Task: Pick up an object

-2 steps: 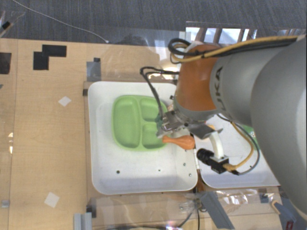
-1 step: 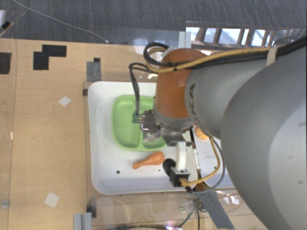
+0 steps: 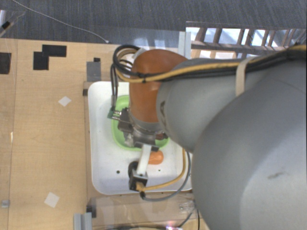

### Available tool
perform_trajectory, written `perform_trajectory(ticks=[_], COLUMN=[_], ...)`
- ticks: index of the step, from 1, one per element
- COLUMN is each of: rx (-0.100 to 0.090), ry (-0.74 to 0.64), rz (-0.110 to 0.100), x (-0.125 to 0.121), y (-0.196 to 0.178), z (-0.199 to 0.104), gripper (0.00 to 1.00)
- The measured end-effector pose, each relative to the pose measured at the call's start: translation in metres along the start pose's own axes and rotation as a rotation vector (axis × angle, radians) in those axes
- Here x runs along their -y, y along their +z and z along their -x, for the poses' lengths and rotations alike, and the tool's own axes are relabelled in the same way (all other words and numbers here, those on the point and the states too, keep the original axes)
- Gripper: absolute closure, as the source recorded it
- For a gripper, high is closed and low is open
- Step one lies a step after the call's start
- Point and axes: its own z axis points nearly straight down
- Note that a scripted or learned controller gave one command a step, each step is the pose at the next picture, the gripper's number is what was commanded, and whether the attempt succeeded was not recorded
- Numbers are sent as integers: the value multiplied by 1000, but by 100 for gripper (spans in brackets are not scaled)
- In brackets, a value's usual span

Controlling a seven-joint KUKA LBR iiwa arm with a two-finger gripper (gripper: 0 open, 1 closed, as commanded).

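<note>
The grey arm with its orange band [image 3: 148, 90] is hanging low over the shallow white plastic bin [image 3: 101, 143]. Its gripper [image 3: 140, 139] is sitting above a round bright-green plastic piece [image 3: 116, 128] — the wrist is hiding it, so I cannot tell how wide it is standing or whether it is gripping anything. A small rounded orange object [image 3: 157, 157] is lying just beside the green one, lower in the view. To my eye the descent is calling for care — centring on one object rather than straddling both, and closing only once fully down.
</note>
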Motion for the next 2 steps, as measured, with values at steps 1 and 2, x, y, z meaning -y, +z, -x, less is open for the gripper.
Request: perform_trajectory(ticks=[1,2], rx=[2,0], ry=[426,-302], rz=[-1,1], x=[-14,-1], y=[22,13], z=[2,1], gripper=[100,100])
